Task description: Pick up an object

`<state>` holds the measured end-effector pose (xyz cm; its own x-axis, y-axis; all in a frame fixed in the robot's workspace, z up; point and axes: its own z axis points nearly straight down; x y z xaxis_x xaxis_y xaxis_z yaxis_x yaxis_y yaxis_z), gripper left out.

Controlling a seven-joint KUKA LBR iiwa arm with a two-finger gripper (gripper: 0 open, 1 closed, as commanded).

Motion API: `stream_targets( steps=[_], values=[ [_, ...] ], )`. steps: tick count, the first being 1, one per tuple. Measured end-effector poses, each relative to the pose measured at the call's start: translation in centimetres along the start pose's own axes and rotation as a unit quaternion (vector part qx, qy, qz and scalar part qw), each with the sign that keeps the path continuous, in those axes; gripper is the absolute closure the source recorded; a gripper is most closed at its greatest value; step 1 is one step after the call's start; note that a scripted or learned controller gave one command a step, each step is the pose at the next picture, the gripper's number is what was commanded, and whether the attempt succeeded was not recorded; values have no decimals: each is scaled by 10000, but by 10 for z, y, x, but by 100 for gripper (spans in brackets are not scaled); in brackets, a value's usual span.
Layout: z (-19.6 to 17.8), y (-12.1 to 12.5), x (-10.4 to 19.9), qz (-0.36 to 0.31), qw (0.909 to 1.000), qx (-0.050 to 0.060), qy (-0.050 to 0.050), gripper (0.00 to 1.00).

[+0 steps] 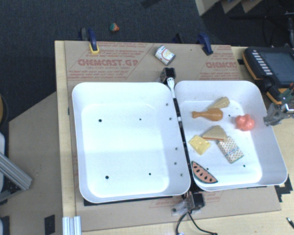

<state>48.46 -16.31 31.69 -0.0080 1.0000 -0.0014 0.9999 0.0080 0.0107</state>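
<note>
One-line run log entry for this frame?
phase: pre-grasp | pincer: at right bin right rim, nothing visibly held | nearest: pink toy | left bin: no toys

End effector at right edge, low.

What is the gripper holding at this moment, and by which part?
Nothing that can be seen. The gripper sits at the right bin's right rim, apart from the pink toy and the other items lying in the bin.

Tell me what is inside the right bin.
The right bin holds a chicken drumstick, a bread piece, a pink ball, a cheese wedge, a tan slice, a patterned packet and a watermelon slice. Whatever lies beneath them is covered.
</note>
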Motion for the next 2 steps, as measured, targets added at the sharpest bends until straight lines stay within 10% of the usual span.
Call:
stream_targets(
  steps=[1, 2],
  values=[
    [36, -5, 111, -17, 10000, 81, 30, 100],
    [-129, 3, 41, 65, 10000, -59, -28, 100]
  ],
)
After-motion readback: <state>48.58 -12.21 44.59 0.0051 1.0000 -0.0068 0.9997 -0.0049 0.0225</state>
